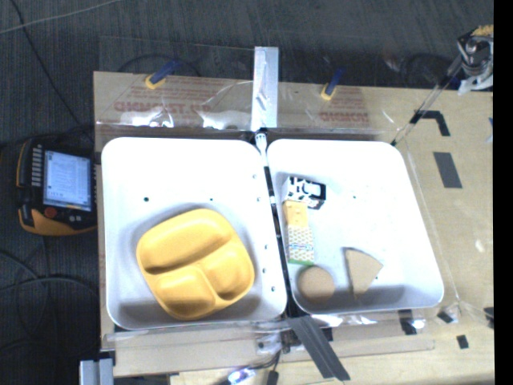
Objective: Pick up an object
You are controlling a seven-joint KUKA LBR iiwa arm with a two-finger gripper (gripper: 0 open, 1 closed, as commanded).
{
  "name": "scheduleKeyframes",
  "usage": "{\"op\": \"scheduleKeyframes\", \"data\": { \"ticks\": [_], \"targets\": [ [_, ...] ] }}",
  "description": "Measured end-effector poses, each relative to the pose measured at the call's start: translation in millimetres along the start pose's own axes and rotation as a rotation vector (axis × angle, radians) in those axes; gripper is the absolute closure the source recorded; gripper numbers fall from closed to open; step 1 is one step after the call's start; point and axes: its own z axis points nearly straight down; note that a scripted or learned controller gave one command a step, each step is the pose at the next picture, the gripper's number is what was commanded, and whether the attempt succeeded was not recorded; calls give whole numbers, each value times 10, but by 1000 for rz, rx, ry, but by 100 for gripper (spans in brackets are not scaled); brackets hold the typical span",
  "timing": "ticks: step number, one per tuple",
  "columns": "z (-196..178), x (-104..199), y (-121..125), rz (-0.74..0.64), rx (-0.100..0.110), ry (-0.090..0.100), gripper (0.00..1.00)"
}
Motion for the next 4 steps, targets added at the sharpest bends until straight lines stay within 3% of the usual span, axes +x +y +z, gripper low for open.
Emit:
{"op": "scheduleKeyframes", "data": {
  "ticks": [1, 2, 3, 4],
  "targets": [
    [168, -234, -89, -101, 1, -1, 0],
    [631, -641, -333, 1, 4, 0, 0],
    [-16, -623, -762, -3, 0, 2, 0],
    [-18, -164, -2039, -16, -1, 3, 0]
  ]
}}
